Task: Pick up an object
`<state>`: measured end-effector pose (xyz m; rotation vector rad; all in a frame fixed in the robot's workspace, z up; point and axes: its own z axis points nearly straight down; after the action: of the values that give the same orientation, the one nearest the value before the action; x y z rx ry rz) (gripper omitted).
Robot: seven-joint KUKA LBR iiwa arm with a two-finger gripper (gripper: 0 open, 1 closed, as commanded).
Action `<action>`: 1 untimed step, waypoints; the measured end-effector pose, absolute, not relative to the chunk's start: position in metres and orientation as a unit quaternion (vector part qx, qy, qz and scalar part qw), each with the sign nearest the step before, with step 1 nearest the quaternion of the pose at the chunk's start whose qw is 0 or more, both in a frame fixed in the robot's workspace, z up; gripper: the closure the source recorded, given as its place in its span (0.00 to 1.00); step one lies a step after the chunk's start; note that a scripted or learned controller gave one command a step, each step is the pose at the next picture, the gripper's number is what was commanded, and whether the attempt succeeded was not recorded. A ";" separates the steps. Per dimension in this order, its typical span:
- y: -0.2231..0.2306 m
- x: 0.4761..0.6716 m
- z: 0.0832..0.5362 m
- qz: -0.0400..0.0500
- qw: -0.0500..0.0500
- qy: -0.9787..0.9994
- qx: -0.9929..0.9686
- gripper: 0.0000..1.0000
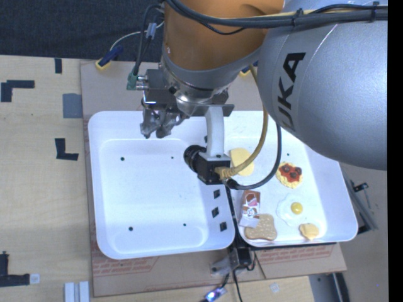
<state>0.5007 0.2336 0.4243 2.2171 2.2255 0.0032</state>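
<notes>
My gripper [157,123] hangs over the far edge of the left bin [96,168], under the grey wrist and orange band. Nothing shows beneath it on the bin floor. The objects lie in the right bin [345,200]: a yellow round piece [244,158] partly behind a black fitting, a red-topped pizza-like toy [289,175], a fried egg toy [293,210], a small red and white packet [251,206], a tan toast-shaped piece [261,230] and a small orange-yellow piece [308,231]. All of them lie well to the right of the gripper.
A black fitting with a white bracket [204,162] and a yellow cable hangs from the wrist over the divide between the bins. The big grey arm covers the far right of the right bin. Cardboard and a wooden bench surround the bins.
</notes>
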 end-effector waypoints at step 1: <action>0.234 0.487 0.461 0.001 0.000 0.708 0.706 1.00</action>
<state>0.4867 0.2335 0.4611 2.2174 2.2252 0.0032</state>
